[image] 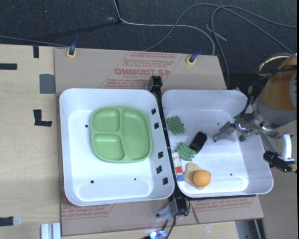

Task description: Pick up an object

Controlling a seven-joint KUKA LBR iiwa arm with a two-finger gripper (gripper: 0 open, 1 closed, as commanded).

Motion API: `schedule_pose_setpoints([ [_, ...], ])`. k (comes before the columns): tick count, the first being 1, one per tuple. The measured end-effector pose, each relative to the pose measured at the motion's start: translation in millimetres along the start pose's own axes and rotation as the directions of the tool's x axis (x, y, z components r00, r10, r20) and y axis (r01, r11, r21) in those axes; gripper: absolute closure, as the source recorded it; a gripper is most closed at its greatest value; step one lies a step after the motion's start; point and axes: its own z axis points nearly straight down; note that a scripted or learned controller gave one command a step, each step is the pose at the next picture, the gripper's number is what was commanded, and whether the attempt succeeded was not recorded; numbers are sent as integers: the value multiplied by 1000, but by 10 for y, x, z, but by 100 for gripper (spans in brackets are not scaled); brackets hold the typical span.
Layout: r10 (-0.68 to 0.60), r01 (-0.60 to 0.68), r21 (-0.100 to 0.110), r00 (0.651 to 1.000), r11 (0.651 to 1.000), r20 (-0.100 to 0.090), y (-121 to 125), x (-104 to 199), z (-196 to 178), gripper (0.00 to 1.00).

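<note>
In the right bin (239, 180), toward its left wall, lies a small cluster of things. A smooth round orange ball (202, 178) sits at the lower left of that bin, touching a pale tan rounded piece (190, 170) just up and left of it. Above them lies a leafy green toy (186, 151) with a ragged outline, and a second, similar green leafy piece (176, 125) rests higher up near the divider. A dark, matte, oblong block (198, 142) lies tilted between the two green pieces, slightly to their right. A thin strip with red and blue marks (177, 164) runs along the bin's left wall.

The pincer (224, 132) hangs at mid-right of the frame, over the right bin's upper right part, its slim metallic fingers pointing left with nothing between them; whether they are spread or closed I cannot tell. It is well apart from the cluster, with bare white floor between.

The left bin (74, 148) holds a smooth light-green divided plate (121, 134) with three compartments and rounded corners. Both bins rest on a brown cardboard sheet (139, 68) on the pale wooden surface (20, 148).
</note>
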Motion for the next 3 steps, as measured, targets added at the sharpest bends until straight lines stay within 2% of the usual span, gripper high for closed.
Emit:
schedule_pose_setpoints([
  [1,1,-1,-5,1000,1000,3,6,4,422,0],
  [2,1,-1,-10,1000,1000,6,22,-4,283,100],
  [3,1,-1,-7,1000,1000,1,11,29,-142,100],
])
